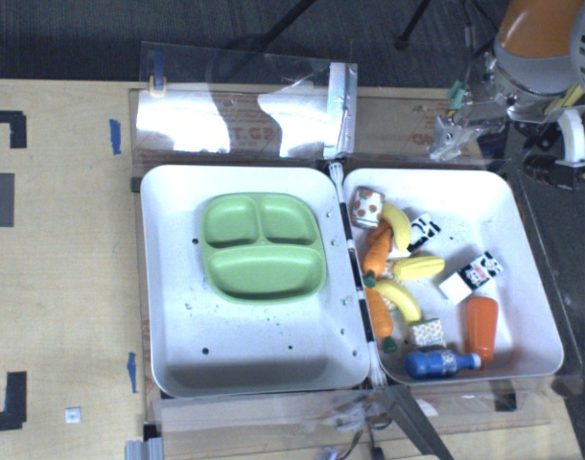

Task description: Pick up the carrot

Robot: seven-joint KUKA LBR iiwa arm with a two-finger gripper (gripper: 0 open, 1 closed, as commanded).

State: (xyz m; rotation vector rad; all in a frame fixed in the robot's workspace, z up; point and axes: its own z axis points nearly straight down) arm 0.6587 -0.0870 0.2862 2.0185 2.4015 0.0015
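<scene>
Camera view: carrot lies in right bin, arm parked beyond it

Camera view shows the carrot near the left wall of the right bin, slanted between a banana and the divider. A second orange piece lies below it. The gripper hangs outside the bin's far edge, well apart from the carrot; whether its claw is wide or narrow cannot be told. A green plate sits in the left bin.
</scene>
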